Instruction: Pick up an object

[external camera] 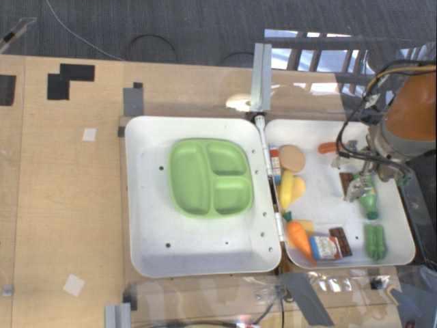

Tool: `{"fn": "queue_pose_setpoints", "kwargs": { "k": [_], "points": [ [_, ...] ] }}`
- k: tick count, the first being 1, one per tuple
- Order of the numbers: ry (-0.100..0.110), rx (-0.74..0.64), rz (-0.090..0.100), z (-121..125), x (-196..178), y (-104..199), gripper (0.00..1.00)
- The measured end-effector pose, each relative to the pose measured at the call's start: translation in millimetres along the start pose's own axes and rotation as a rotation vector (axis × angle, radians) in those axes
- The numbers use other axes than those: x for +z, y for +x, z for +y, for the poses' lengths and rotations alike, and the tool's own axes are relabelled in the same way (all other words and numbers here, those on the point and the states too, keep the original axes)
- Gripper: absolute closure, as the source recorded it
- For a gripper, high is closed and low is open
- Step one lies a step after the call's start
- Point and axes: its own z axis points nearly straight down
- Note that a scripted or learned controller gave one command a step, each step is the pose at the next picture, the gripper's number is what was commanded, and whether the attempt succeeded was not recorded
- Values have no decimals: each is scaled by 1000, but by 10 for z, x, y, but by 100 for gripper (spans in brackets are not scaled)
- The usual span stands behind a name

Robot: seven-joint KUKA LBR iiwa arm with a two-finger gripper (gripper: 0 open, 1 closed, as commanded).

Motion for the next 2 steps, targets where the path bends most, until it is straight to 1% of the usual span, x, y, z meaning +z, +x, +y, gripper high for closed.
{"fn": "queue_pose_setpoints", "kwargs": {
  "k": [1, 2],
  "points": [
    [-2, -1, 10, -12, 155, -20, 0],
    [3, -8, -6, -4, -6, -80, 100]
  ]
}}
